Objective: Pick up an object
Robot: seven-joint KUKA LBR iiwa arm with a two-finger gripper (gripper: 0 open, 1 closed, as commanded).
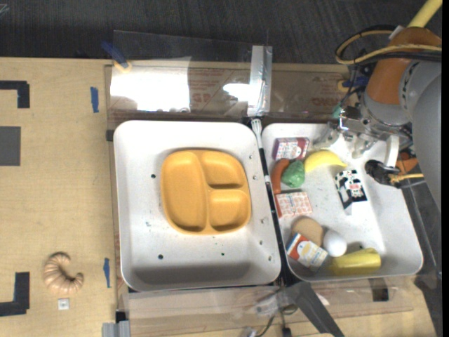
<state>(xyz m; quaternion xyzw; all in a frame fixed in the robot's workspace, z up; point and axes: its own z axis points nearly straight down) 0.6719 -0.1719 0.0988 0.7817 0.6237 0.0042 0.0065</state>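
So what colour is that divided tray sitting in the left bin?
The divided tray is yellow-orange, plain with no pattern, seen clearly in the camera view against the white left bin.

Orange-yellow tray [205,190], white bins [133,209]

I could read no text anywhere; print on the small packets [292,204] in the right bin [393,223] was too blurred to make out.
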